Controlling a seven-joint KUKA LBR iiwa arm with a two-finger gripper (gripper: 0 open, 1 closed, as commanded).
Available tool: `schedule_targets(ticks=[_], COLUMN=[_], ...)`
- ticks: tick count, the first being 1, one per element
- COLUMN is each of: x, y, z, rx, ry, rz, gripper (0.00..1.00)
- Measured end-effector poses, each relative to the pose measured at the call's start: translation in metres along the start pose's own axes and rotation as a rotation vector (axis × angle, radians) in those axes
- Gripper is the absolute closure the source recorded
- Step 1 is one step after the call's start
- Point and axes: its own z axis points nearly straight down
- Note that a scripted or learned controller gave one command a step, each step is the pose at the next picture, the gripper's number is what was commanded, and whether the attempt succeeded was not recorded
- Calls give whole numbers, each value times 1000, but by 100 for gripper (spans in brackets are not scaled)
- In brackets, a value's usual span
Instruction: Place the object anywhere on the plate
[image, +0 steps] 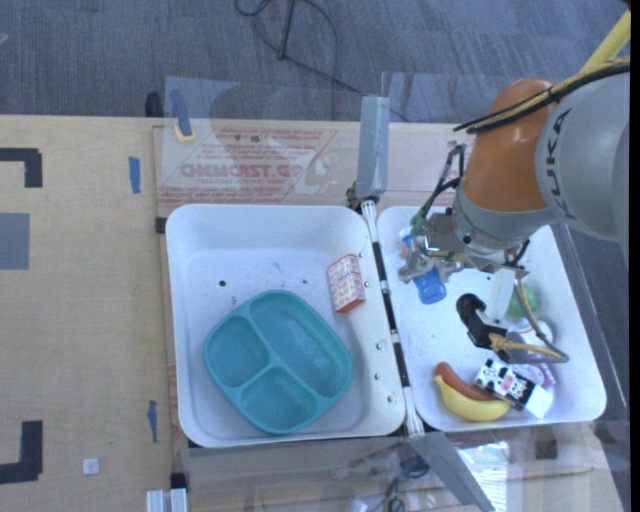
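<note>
Wooden desk carries 2 white bins. Over the right bin hangs my end effector, just above a blue object; whether it grips I cannot tell. Left, the teal plate waits beside a small carton. Risk, as I judge it: a loose hold drops the object crossing the bin walls.

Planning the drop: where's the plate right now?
The teal plate lies in the left bin, toward its front, with a small orange carton just beyond its far right corner.
</note>
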Motion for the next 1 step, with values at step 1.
schedule_targets(ticks=[1], x=[101], y=[-78], z=[1], rx=[1], ry=[0], rz=[-190], gripper=[100])
